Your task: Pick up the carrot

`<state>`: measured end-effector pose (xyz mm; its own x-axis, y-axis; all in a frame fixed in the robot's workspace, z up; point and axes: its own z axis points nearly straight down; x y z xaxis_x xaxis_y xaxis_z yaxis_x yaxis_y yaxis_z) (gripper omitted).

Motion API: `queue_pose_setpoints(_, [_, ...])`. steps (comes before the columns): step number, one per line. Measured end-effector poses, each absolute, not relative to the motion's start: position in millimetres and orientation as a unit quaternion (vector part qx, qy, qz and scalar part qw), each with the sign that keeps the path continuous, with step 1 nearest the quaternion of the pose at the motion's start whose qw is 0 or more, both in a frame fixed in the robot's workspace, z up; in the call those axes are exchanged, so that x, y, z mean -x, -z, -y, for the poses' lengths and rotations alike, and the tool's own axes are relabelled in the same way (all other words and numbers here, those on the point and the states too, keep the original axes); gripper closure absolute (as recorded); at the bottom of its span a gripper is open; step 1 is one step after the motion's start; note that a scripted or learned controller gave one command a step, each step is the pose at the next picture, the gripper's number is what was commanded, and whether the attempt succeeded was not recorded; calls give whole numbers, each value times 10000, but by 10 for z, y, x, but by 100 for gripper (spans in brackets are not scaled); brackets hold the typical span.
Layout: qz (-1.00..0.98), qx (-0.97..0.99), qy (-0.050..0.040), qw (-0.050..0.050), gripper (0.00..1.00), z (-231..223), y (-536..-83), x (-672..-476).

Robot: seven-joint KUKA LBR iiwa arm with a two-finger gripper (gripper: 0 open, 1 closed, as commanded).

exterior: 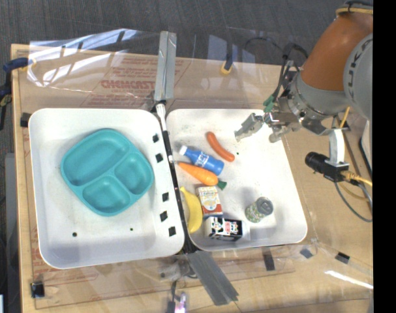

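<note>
From above the bench we see the gripper (263, 128) hanging over the upper right of the right bin (284, 175), its jaws spread with nothing between them. The carrot (199, 173) lies well apart from it near the bin's left side, just below a blue bottle (201, 158) and above a small carton (209, 199) and a banana (192, 210). We note a teal plate (106, 171) in the left bin (47, 227).

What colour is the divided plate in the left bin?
Teal blue all over; the divided plate shows clearly in the camera view.
</note>
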<state>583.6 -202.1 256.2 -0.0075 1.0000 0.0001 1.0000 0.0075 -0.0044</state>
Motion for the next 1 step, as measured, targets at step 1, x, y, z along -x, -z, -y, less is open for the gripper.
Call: queue_pose_setpoints(1, [7781,6281,-10,22,0,1707,-1474,-5170])
